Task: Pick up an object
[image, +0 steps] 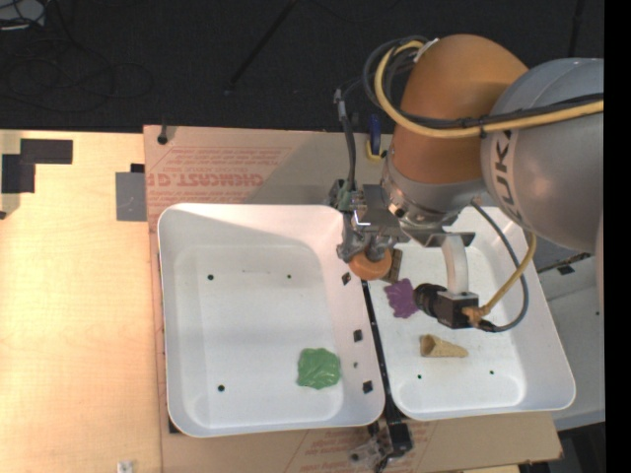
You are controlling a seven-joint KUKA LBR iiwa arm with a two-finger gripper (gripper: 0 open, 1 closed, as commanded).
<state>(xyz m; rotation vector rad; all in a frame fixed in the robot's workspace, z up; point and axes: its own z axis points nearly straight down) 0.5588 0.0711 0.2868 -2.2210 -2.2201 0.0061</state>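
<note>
- Bench (69, 294): pale wood surface across the left of the frame, with a brown cardboard sheet (227, 170) under the bins at centre.
- Left bin (197, 235): shallow and white, occupying the centre of the frame. A green object (318, 369), lumpy in outline, lies on its floor toward the lower right corner, well apart from the gripper.
- Right bin (532, 372): shallow and white, set just beside the left bin, the two rims meeting near the frame's centre line.
- Arm (463, 106): grey, with an orange band, entering from the upper right and reaching down over the upper left part of the right bin.
- Gripper (370, 254): positioned over the seam between the two bins, near their upper ends. An orange object (372, 265) sits at its tip, raised close against the fingers; they appear to pinch it, though the contact itself is partly hidden.
- Purple object (399, 297): on the right bin floor, just below and right of the gripper.
- Tan wedge-shaped object (443, 347): on the right bin floor, lower centre, apart from the purple object.
- Black part with a yellow cable (449, 305): hangs from the arm, just right of the purple object.
</note>
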